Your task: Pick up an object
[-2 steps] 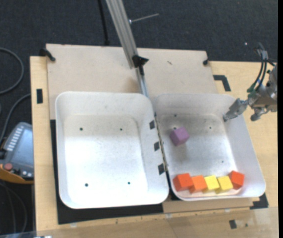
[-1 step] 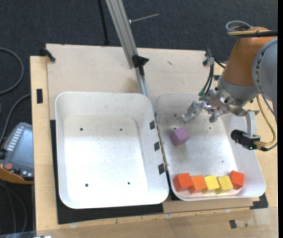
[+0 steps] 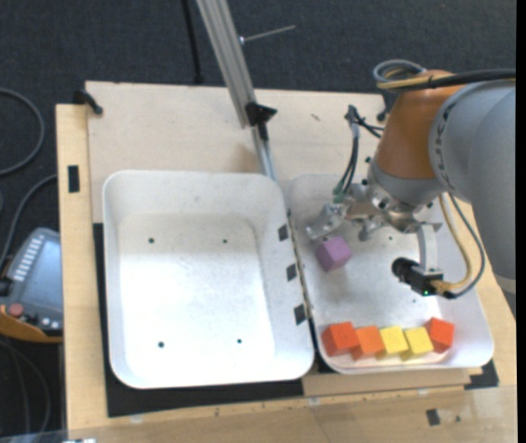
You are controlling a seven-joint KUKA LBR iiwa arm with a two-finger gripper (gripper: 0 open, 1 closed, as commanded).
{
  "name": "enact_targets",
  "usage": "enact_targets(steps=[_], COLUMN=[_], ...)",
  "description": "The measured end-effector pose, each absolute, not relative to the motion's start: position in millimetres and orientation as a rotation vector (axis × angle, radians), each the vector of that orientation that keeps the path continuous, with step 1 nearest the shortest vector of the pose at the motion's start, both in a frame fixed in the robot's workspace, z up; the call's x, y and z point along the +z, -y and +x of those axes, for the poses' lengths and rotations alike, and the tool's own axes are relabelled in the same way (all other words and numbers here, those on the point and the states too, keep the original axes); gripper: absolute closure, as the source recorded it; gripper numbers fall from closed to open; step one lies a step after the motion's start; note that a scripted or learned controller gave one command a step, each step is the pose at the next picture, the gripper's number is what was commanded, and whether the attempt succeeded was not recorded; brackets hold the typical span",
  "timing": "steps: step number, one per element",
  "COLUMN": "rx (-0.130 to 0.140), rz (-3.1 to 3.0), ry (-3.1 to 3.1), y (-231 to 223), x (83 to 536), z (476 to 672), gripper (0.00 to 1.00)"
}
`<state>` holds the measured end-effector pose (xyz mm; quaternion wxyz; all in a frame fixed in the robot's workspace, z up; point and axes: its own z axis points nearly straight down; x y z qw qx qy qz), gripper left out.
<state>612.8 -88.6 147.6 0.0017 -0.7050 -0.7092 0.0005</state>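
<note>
A purple block (image 3: 333,253) lies in the right bin (image 3: 457,358), near its left wall. My gripper (image 3: 326,223) hangs just above and behind the block, close to its top edge, and I cannot make out whether it touches it. The grey arm with its orange band (image 3: 411,146) reaches in from the right over the bin's back half. Along the right bin's front wall stands a row of several blocks: orange ones (image 3: 340,338) at the left, yellow ones (image 3: 394,341) in the middle, and an orange one (image 3: 441,333) at the right end.
The left bin (image 3: 115,247) sits beside the right one, their walls meeting near the purple block. A slanted metal rail (image 3: 231,53) rises behind the bins. A black cable clip (image 3: 415,276) hangs from the arm over the right bin.
</note>
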Motion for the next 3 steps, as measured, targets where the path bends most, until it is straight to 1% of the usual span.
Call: enact_targets(steps=[1, 2, 3], rx=[0.001, -0.003, -0.01], rz=[-2.228, -2.234, -2.22], ry=[2.223, 2.217, 2.233], y=[87.9, 88.7, 55.5], x=[96.7, 108.3, 202.0], z=[589.7, 590.7, 627.3], gripper=[0.0, 1.0, 1.0])
